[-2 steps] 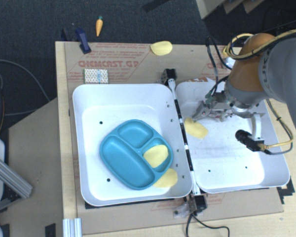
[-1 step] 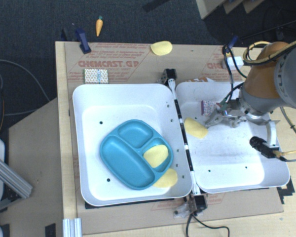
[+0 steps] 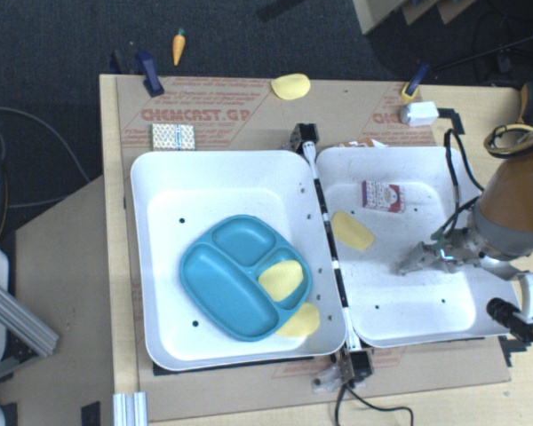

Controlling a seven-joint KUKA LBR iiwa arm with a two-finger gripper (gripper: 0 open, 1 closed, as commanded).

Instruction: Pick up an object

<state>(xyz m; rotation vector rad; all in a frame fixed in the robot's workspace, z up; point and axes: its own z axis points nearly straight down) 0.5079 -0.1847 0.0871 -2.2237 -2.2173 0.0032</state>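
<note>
Two white bins sit side by side: the left bin (image 3: 160, 238) holds a blue divided plate (image 3: 235, 278) at lower centre. In the right bin (image 3: 409, 322), the gripper (image 3: 419, 262) hangs low near a yellow piece (image 3: 352, 232) and a small red-and-white packet (image 3: 383, 195).

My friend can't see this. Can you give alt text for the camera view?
A robot arm's hand hovers low in the right bin near a yellow piece and a red packet. The left bin holds a blue tray.

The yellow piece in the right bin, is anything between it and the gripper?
Nothing visible does. The yellow piece lies on bare bin floor, left of the gripper; the red and white packet sits farther back, off that line.
</note>
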